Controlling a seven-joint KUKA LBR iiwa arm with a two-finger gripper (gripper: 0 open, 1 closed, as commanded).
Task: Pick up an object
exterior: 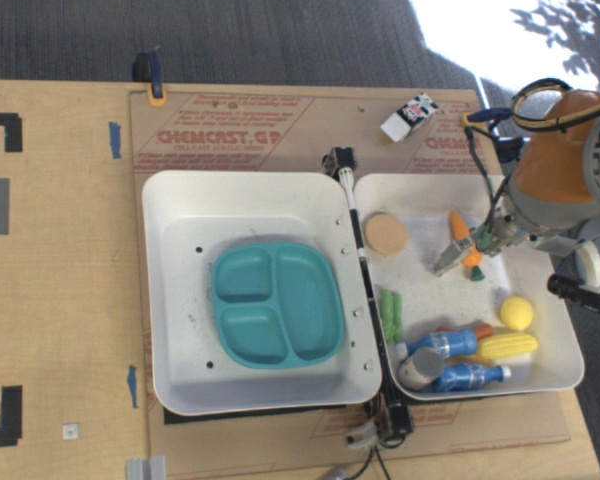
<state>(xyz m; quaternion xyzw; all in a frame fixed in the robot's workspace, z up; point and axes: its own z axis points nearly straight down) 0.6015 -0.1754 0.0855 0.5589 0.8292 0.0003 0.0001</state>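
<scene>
My gripper (461, 259) is low in the right bin (560, 368), at its upper right part, reaching in under the orange-banded wrist. It stands open. One grey finger (447, 261) shows just left of a small orange carrot (464, 232) with a green end, which lies on the bin floor. The carrot sits right at the gripper, between that finger and the dark gripper body. It is not lifted.
The right bin also holds a tan round disc (386, 234), a green pod (390, 314), a yellow lemon (517, 313), a corn cob (508, 347), two blue bottles (450, 344) and a grey can (420, 369). A teal divided plate (277, 305) lies in the left bin (170, 218).
</scene>
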